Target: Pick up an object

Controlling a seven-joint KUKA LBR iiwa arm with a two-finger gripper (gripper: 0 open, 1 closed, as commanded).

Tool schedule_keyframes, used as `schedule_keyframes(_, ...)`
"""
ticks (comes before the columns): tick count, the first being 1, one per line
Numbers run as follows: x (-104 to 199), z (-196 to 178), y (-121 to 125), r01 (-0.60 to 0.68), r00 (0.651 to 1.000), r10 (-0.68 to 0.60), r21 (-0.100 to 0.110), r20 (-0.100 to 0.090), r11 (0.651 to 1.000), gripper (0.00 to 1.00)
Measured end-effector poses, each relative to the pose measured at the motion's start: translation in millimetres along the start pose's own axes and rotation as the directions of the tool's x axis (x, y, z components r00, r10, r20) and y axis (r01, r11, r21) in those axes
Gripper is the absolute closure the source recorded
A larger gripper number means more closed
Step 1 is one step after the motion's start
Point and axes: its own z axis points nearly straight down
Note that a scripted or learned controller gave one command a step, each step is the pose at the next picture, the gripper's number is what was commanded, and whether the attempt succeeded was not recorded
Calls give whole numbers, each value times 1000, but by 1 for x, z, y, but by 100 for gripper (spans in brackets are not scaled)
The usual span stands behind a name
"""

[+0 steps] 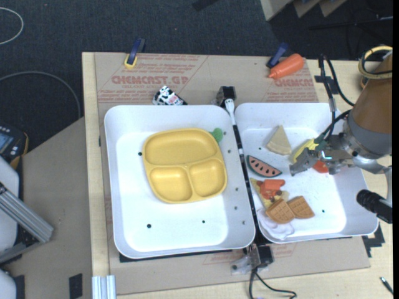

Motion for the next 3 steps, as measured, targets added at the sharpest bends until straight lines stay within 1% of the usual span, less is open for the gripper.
schedule_keyframes(1,0,-5,3,3,1000,-3,-11,2,1000,0)
schedule_keyframes(2,3,38,0,3,1000,-3,-5,0,1000,0)
schedule_keyframes(3,8,79,-3,2,1000,-2,-13,-2,1000,0)
